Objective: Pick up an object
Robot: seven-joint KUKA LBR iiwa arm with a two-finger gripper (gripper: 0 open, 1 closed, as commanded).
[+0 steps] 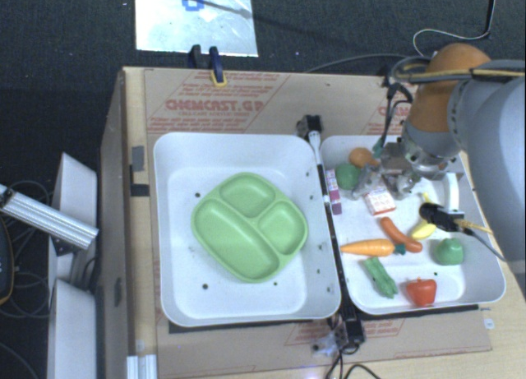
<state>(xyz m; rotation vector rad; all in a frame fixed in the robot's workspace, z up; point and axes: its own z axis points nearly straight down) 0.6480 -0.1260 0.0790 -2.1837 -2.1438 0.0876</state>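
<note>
Claw [393,178] lowered into the far part of the right bin [485,283], hanging from the grey arm [485,122] with its orange band [456,61]; impossible to tell whether spread or pressed together, the tips lost in dark blur; nothing visibly pinched.

Just beside the claw, on its near side, a small red-and-white box [380,201]; to its left a green round piece [348,175] and, a little farther back, an orange ball-like piece [360,156]; likeliest targets by closeness, though no way to say which. Nearer still, an orange carrot [367,247] lying across the bin floor, a second red-orange carrot-like piece [399,234] angled above it, a yellow banana-like piece [423,229] close to a black fitting, a green pepper-like piece [449,251] to the right, a green leafy piece [380,277] and a red tomato-like piece [421,290] at the near edge.

Across the divider, left bin [177,287] carrying a green sectioned plate [249,225]; both bins resting on the paper-covered counter [214,106].

Judged progress: early; approach made, descent about at toy level; grasp not confirmed, lift not yet done; closing on one piece and raising it clear of the bin left to do.
</note>
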